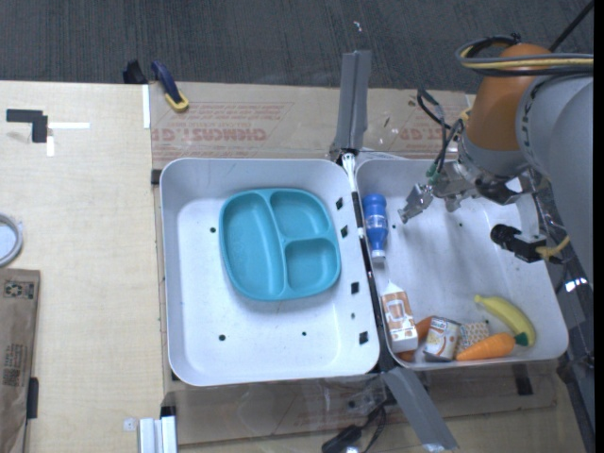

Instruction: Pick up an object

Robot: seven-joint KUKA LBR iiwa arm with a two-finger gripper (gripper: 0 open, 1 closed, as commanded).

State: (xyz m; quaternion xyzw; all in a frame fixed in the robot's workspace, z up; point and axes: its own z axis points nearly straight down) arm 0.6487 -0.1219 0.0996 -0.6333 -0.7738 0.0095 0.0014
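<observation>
My gripper (416, 202) hangs over the upper part of the right bin (453, 262), a short way right of a blue bottle (375, 220) that lies along the bin's left wall. Nothing shows in the gripper. Along the bin's front wall lie a yellow banana (511, 317), an orange carrot (486, 347), a small brown-and-white carton (399, 318) and a second small carton (441, 339). The arm's grey body and orange band (500, 111) reach in from the upper right.
The left bin (189, 291) holds a teal divided plate (280, 243). A grey post (353, 102) stands behind the divider between the bins. A black fitting (517, 242) on the arm overhangs the right bin's right side. Cardboard lies behind the bins.
</observation>
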